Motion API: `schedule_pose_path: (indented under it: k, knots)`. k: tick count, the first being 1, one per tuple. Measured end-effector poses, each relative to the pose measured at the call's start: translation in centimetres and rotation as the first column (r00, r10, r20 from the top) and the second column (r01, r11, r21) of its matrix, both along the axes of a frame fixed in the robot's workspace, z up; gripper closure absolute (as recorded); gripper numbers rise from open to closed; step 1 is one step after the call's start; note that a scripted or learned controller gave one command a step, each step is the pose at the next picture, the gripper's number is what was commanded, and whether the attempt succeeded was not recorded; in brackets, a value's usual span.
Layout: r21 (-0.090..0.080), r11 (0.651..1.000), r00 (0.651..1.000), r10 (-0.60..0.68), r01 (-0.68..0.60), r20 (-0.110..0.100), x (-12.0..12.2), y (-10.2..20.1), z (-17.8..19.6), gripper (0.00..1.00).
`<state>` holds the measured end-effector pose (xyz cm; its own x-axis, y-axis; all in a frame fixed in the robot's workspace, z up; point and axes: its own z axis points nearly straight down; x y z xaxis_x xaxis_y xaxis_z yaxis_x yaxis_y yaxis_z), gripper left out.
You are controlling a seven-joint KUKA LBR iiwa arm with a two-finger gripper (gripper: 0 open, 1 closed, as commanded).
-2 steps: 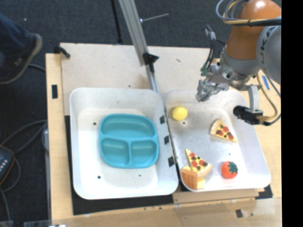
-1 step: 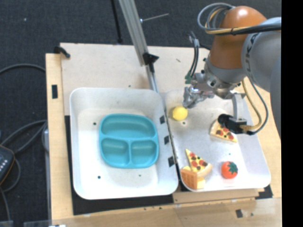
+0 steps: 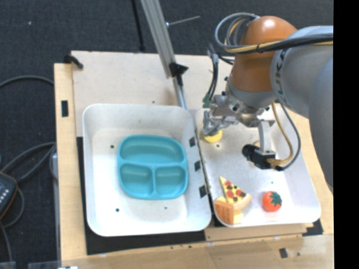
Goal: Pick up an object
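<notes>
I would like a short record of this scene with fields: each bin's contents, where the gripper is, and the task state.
left bin: a teal divided plate
right bin: a toy pizza slice, a small red toy fruit, a yellow object
gripper: low over the yellow object, at the right bin's far left corner
task state: no lifted object can be seen

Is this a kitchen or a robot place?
Probably a robot test lab, not a kitchen. A big grey and orange robot arm reaches over two white bins, the food is toys like a pizza slice, and cables trail over dark carpet.
</notes>
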<state>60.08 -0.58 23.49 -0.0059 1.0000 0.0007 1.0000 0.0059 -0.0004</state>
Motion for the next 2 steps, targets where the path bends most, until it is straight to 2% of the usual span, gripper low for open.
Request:
schedule_pose_path:
  k: [1,2]
  knots:
    - [0.001,1.000,1.000,0.002,-0.002,0.000,-0.6,5.3,-0.2,1.00]
    - [0.001,1.000,1.000,0.001,-0.001,-0.001,-2.4,9.5,-0.8,1.00]
